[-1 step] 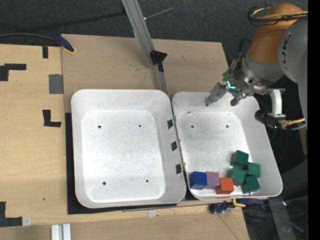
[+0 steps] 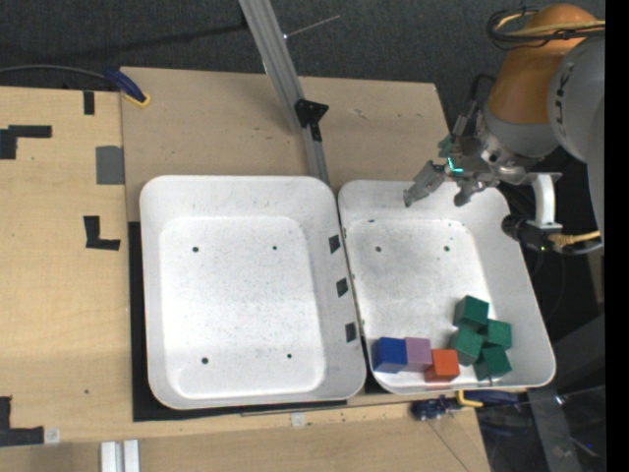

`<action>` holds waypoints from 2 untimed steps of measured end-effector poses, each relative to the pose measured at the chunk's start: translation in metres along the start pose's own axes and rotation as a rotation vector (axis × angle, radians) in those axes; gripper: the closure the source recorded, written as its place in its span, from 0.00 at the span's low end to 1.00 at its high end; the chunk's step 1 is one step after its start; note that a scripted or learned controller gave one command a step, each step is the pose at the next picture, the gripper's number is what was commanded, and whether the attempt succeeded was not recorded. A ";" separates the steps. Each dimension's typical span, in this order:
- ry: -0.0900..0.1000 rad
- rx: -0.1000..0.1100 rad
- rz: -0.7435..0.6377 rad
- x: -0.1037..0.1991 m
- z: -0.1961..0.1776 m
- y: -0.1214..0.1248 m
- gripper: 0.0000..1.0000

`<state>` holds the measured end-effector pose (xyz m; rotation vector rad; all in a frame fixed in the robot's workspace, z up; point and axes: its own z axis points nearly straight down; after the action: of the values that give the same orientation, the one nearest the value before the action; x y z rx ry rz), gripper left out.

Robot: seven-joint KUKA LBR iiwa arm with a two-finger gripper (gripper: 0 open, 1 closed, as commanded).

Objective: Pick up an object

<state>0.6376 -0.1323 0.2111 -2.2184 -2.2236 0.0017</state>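
Note:
Small blocks lie together in the near right corner of the right bin [image 2: 413, 254]: a blue block [image 2: 390, 352], a lilac block [image 2: 418, 350], an orange block [image 2: 444, 364] and several dark green blocks [image 2: 483, 336]. My gripper [image 2: 437, 191] hangs over the far rim of the right bin, well away from the blocks. Its two fingers are spread apart with nothing between them.
The left bin [image 2: 241, 283] sits beside the right one. A slanted metal pole [image 2: 280, 57] with a black clamp runs down to the gap between the bins. A white cable part [image 2: 543, 205] hangs right of the gripper.

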 end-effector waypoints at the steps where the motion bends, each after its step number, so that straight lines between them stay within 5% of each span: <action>1: -0.001 0.004 0.001 0.000 0.044 -0.005 0.00; 2: 0.000 0.005 0.001 0.000 0.100 -0.016 0.00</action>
<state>0.6214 -0.1322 0.1115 -2.2170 -2.2197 0.0077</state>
